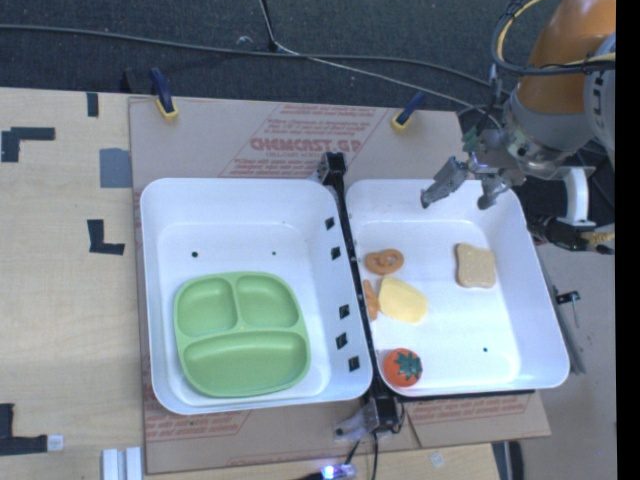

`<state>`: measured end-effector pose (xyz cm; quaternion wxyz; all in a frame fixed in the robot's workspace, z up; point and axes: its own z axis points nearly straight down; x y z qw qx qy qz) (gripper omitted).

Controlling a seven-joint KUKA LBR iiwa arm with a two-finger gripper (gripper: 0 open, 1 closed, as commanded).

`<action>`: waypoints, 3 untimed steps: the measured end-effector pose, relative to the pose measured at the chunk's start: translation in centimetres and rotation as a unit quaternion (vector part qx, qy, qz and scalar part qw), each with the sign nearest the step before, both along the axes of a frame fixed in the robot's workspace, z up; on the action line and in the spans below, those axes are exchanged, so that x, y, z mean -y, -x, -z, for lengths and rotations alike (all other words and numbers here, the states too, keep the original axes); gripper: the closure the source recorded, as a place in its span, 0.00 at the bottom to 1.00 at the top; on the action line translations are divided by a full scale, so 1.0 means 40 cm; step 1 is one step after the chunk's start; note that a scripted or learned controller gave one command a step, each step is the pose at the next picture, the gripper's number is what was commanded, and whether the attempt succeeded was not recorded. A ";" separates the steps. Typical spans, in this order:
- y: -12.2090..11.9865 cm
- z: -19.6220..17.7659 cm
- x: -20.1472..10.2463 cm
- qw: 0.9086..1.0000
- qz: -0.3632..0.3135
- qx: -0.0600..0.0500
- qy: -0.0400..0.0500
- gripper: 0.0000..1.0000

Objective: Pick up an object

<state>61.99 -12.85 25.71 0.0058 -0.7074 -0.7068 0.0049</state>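
Observation:
My gripper [464, 192] hangs open above the far edge of the right bin [520, 298], with nothing between its two dark fingers. In that bin lie a tan slice of bread [475, 266], a yellow wedge of cheese [403, 300], a small brown pretzel-like piece [383, 261], an orange piece [371, 299] beside the cheese, and a red tomato [403, 366] near the front. The bread is the nearest of them to the gripper, below and slightly right of it.
The left bin [160, 228] holds a green divided plate [240, 333]. A black divider [343, 268] runs between the bins. Cables cross the dark area behind the bench. Two clamps [163, 98] hold the cardboard base at the back.

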 end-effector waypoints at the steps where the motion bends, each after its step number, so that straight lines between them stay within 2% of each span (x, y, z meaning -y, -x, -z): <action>1: -0.004 -0.015 -0.001 1.000 -0.001 0.005 0.001 0.00; 2: -0.024 0.117 0.005 1.000 -0.001 0.003 0.001 0.00; 3: -0.016 0.247 0.026 1.000 -0.001 0.002 0.001 0.00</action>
